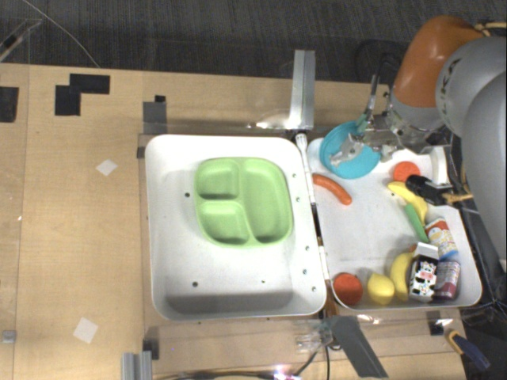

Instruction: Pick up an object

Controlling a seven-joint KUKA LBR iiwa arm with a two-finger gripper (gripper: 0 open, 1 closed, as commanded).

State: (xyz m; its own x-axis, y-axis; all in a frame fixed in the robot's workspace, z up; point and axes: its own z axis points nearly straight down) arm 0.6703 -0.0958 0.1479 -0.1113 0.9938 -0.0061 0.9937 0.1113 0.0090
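Blue bowl (350,150) sits partly hidden under the hand (354,142), whose grip I cannot tell.

1. Light green divided tray (242,200) in a white bin (170,236).
2. Right of that tray: blue bowl (348,153), orange sausage (333,189), red ball (347,287), yellow lemon (381,288).
3. Black-and-white patterned carton (425,275).
4. Tan wood tabletop (71,236).
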